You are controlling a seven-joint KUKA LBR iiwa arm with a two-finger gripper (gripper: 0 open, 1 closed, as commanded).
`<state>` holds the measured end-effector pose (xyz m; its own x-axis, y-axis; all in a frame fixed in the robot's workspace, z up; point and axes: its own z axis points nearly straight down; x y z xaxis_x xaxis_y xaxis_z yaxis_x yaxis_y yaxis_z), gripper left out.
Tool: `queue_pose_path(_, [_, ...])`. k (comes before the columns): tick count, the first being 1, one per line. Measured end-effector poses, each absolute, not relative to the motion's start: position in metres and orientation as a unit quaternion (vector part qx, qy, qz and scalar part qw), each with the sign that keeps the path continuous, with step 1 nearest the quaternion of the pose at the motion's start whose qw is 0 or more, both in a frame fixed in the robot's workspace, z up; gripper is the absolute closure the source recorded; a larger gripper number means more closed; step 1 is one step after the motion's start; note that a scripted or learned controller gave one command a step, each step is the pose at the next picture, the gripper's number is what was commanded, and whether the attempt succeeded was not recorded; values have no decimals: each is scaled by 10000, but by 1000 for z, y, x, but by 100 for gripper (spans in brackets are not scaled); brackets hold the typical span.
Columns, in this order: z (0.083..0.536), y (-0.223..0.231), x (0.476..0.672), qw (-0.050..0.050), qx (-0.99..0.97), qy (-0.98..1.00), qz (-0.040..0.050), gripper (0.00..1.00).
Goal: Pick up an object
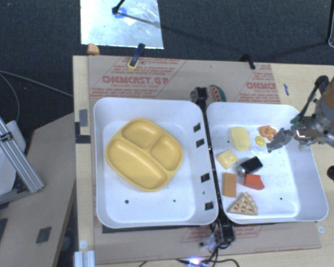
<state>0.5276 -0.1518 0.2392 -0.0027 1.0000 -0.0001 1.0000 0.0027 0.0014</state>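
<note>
— What do we see nearest us?
— A waffle wedge (243, 204) in the right bin (309, 204), by an orange block (229, 184).
— And our gripper (279, 139)?
— Above that bin, beside an orange piece (267, 130); we cannot tell its grip.

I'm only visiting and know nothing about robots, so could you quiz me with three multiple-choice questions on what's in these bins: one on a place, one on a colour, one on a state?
1. Where does the divided tray lie?
A. left bin
B. right bin
C. on the floor

2. What colour is that tray?
A. blue
B. yellow
C. black

3. Where is the hand?
A. over the left bin
B. over the right bin
C. on the tray

Answers: 1 A, it fills the left bin. 2 B, it is plainly yellow. 3 B, it hangs by the small orange piece.
</note>
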Motion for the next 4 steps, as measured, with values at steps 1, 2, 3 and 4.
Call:
queue_pose_path(1, [104, -158, 533, 89, 7060, 7082, 54, 0])
queue_pose_path(2, [97, -117, 517, 136, 7070, 7070, 59, 0])
queue_pose_path(3, [190, -67, 496, 28, 7040, 7102, 37, 0])
queue_pose_path(4, [217, -73, 488, 22, 7060, 7082, 17, 0])
